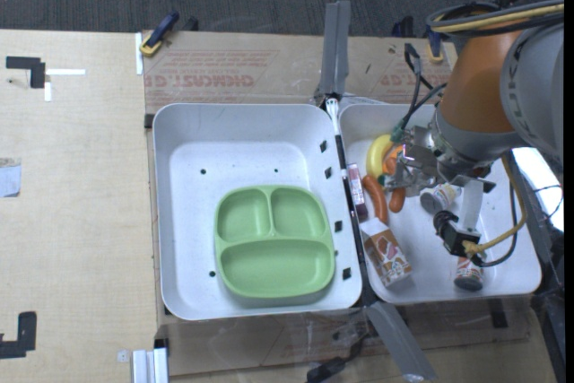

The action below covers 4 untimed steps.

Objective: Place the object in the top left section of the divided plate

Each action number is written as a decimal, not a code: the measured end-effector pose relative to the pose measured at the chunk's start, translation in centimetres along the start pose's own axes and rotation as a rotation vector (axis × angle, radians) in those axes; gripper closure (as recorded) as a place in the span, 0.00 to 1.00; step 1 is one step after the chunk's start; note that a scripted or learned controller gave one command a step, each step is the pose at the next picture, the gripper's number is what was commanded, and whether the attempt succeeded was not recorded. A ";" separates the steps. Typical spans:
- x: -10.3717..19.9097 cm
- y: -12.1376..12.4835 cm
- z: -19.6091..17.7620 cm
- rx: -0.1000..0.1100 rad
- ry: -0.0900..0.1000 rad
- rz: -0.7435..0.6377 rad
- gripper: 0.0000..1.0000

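A green divided plate (272,242) sits in the left white bin (179,193) at the frame's centre, all three of its sections bare. The grey arm, orange band above its wrist, reaches in from the right over the right bin (511,278), where its gripper (404,175) hangs among the toy food at that bin's upper left. Whether it grips anything cannot be told. A yellow banana (380,152), a red hot dog (375,198), an orange piece (395,199) and a small brown carton (388,257) lie near the divider. A small can (468,274) rests lower right.
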<state>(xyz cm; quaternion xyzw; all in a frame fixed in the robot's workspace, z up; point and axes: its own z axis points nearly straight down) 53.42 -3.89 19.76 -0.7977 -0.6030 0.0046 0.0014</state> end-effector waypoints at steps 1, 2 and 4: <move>8.7 -3.4 0.7 -0.004 0.002 -0.239 1.00; 14.2 -6.8 -6.1 -0.008 0.002 -0.492 1.00; 19.4 -6.2 -2.1 -0.006 0.000 -0.805 0.00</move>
